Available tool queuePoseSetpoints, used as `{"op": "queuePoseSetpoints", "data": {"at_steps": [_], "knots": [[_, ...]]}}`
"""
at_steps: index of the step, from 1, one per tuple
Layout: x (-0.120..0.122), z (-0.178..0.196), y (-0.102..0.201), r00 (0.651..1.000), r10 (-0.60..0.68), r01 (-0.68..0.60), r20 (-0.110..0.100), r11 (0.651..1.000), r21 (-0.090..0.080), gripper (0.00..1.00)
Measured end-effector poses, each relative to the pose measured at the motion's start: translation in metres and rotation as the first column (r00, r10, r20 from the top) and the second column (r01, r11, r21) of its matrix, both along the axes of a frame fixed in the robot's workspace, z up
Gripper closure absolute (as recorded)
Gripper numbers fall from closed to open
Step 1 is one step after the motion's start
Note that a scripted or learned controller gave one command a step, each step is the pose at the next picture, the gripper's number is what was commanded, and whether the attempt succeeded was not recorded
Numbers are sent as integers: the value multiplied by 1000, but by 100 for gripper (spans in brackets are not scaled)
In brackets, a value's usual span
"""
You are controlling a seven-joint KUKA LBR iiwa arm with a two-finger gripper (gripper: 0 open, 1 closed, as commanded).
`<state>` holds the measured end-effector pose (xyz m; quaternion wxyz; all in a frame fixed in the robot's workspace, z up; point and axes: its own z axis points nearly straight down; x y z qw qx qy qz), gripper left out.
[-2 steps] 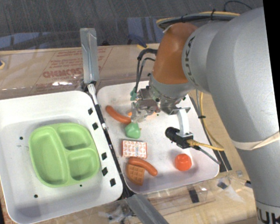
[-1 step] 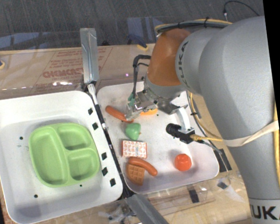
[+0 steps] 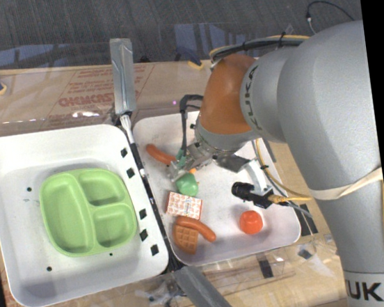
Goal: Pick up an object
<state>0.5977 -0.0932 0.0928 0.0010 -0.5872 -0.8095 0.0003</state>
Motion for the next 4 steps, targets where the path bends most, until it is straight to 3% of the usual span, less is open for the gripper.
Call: {"op": "queuePoseSetpoints", "data": {"at_steps": [1,2,3,4], "knots": [[17,-1,-14,1000,1,-1,1,1000,0,0],[17,10,-13,1000,4,-4,0,1000,0,100],[11,44,-70,983,-183,183,1,983,-2,100],[11,44,-69,983,-183,183,1,983,-2,0]]}}
